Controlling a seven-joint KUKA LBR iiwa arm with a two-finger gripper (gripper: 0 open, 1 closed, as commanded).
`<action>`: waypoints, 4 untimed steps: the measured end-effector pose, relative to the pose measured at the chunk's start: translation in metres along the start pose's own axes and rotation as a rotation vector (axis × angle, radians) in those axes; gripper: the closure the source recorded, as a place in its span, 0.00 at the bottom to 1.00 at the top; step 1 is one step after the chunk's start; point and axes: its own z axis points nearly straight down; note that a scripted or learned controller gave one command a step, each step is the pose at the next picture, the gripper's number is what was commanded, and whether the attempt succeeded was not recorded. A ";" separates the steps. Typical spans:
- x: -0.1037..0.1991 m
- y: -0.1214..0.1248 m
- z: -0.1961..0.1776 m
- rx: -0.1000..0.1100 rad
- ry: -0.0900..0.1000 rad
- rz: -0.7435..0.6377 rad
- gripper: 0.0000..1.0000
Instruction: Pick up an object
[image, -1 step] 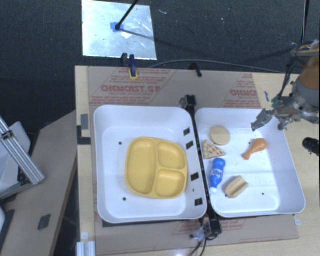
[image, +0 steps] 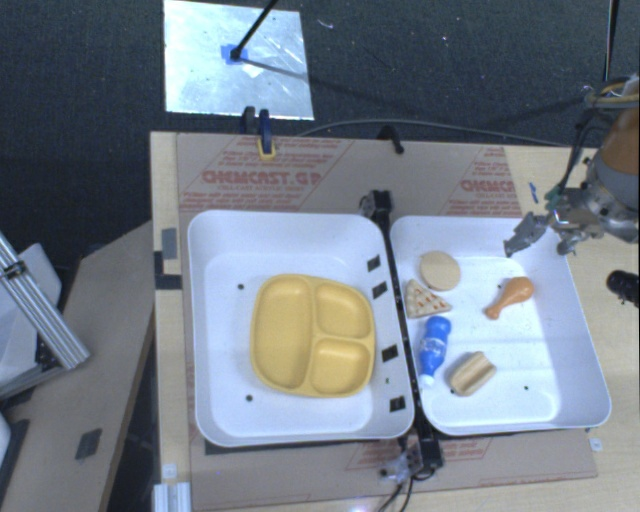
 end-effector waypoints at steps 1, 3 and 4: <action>0.005 -0.001 0.042 0.002 0.000 0.000 0.00; 0.004 0.003 0.121 -0.019 -0.003 -0.001 0.00; 0.003 0.002 0.114 -0.018 -0.004 -0.001 1.00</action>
